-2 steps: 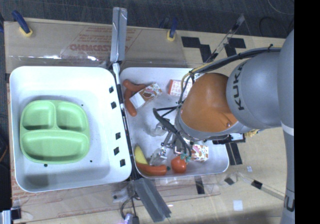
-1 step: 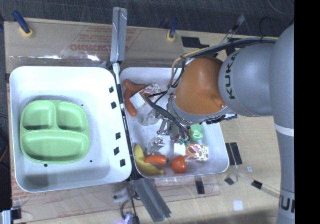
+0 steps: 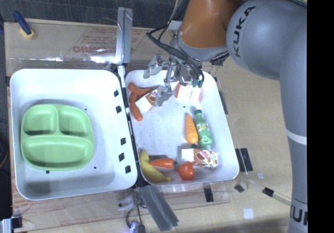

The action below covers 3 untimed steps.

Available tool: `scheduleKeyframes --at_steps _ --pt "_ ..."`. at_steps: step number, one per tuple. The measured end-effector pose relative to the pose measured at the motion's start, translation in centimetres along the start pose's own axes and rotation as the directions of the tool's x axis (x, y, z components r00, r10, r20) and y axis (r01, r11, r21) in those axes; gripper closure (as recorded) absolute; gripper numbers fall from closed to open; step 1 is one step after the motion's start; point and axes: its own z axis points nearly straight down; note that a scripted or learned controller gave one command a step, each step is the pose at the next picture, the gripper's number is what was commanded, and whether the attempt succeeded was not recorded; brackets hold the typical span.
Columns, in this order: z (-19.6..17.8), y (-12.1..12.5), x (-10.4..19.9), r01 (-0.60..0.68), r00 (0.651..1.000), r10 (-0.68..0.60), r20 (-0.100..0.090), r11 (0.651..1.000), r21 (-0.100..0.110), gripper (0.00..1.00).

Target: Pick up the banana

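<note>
The gripper hung over the bin's far end, fingers impossible to read from here, the banana well toward the near rim, so I reckoned it needed a clean drop clear of the chilli.

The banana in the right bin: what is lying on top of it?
A small red-orange sausage-like piece lies across the middle of the banana. The part of the banana beneath it is covered; both of its ends show, near the corner of the right bin.

We see the curved yellow banana lying flat in the near left corner of the right-hand shallow white bin, against its left wall, with a small red pepper-like piece resting across it.
</note>
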Motion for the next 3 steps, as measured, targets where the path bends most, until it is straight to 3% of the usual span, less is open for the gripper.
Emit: scheduleKeyframes --at_steps 1,2,3 --pt "8.0 -1.7 4.4 -0.144 0.989 0.144 0.016 0.990 0.000 0.00" --pt "0.1 7.8 9.6 -0.185 0.983 0.185 -0.003 0.983 0.000 0.00" --pt "-1.8 4.8 12.9 0.011 1.000 -0.011 -0.005 1.000 -0.001 0.00"
